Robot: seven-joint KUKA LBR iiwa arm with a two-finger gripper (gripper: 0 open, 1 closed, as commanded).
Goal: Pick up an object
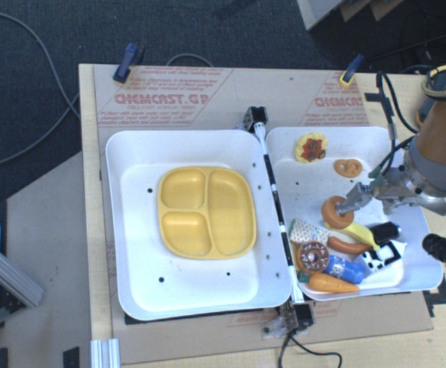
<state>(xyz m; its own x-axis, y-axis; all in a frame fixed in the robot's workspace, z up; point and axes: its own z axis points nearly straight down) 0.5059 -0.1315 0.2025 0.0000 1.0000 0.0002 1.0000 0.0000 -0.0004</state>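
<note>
My gripper reaches in from the right over the right bin, its tip just above and to the right of a brown ring donut. Nothing is visibly held by it. Below the donut lie a yellow banana, a red sausage, a sprinkled chocolate donut, a blue packet and an orange carrot. A small pizza and a pretzel lie at the bin's far end.
The left bin holds a yellow divided plate. A black-and-white patterned piece sits at the right bin's near right. The orange-banded arm hangs over the right bin's right rim.
</note>
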